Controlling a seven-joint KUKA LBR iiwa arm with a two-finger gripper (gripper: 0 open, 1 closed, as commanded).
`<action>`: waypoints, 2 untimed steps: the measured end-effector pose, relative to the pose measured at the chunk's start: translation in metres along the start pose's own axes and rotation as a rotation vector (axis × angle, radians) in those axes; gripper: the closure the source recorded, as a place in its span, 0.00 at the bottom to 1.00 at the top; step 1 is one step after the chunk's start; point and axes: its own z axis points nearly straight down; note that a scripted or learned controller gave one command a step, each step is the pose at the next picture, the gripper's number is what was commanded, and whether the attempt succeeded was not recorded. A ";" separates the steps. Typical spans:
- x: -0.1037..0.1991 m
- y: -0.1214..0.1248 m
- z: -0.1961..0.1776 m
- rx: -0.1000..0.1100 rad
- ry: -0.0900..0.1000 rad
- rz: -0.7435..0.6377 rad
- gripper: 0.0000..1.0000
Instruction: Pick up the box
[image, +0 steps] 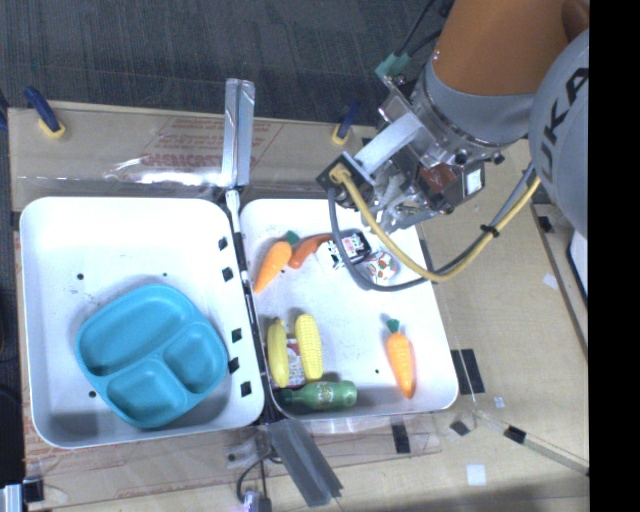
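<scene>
The scene was bright and evenly lit from above. The white bins (60, 300) looked almost overexposed, with soft shadows along their lower walls and beside the blue tray (150, 355). The picture was slightly grainy, and the arm (500, 60) looked blurred.

Arm (500, 70) over right bin (440, 330); carrots (400, 360), corn (308, 345).

arm (560, 80): big, round, grey | orange band (500, 40) on top | black letters on the grey shell | wrist: silver metal, small dark parts, one brown bit | yellow hose (440, 268) and black cable loop below
</scene>
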 end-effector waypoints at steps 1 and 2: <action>0.002 -0.002 -0.009 0.001 -0.003 -0.011 1.00; 0.003 -0.004 -0.018 0.002 -0.005 -0.022 1.00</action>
